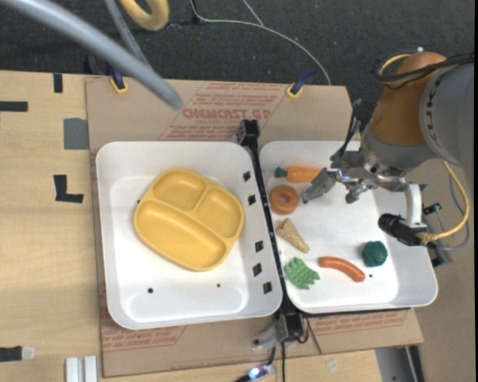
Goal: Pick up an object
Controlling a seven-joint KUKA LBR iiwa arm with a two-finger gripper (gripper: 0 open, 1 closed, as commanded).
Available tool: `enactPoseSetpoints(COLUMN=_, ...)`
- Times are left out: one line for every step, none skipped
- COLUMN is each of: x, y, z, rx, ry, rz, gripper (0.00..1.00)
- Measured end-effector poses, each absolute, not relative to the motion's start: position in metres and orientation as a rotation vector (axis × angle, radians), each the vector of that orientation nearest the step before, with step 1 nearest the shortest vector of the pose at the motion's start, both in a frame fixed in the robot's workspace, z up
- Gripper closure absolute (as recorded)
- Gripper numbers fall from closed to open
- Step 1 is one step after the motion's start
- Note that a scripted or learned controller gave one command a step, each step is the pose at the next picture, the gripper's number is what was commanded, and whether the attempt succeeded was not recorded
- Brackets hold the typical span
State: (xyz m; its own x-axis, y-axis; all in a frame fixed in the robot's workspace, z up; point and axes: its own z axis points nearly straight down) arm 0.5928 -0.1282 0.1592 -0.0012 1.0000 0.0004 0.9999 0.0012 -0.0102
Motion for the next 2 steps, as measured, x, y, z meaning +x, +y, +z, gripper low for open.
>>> enactPoseSetpoints(x=0.593, y=-0.126, z=0.113, rx=-2.215, ry=-2.218, rz=0.010, gripper=0.00)
enactPoseSetpoints(x=0.594, y=-0.125, z=0.123, rx=-2.211, ry=-2.220, rz=0.008, gripper=1.00)
